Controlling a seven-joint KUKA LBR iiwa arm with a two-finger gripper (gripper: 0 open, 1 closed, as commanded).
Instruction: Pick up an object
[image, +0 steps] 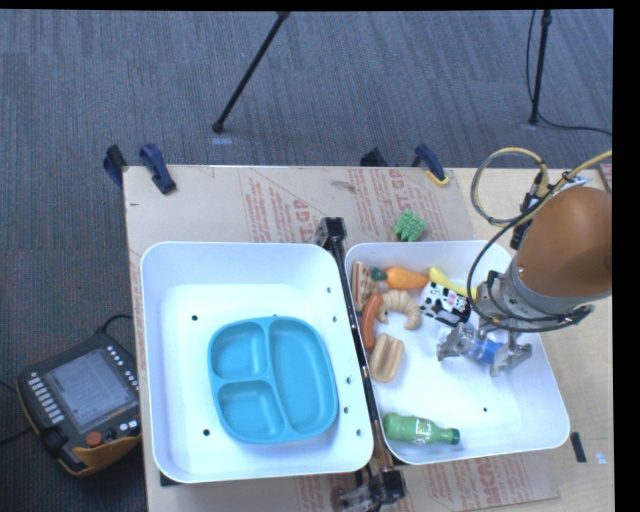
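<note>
Camera view: gripper (484, 350) low in the right bin (545, 425), over a small blue object (489, 347).

Fingers look spread to either side of the blue object, but metal and plastic blur together there; can't tell if they touch it or what the object is. The arm's orange band (565, 242) covers the bin's upper-right corner, and the wrist hides part of a black-and-white spotted toy (438, 299) and the end of a yellow banana-like piece (447, 279). Toy food is clustered at the bin's left: carrot (405, 277), sausage (371, 318), hot dog bun (386, 357), a pale curved piece (408, 314). Green bottle (420, 430) lies on its side near the front wall. Left bin (165, 290) holds a blue divided plate (272, 379). Small green item (409, 227) sits on the bench behind the right bin, too small to identify.
</note>
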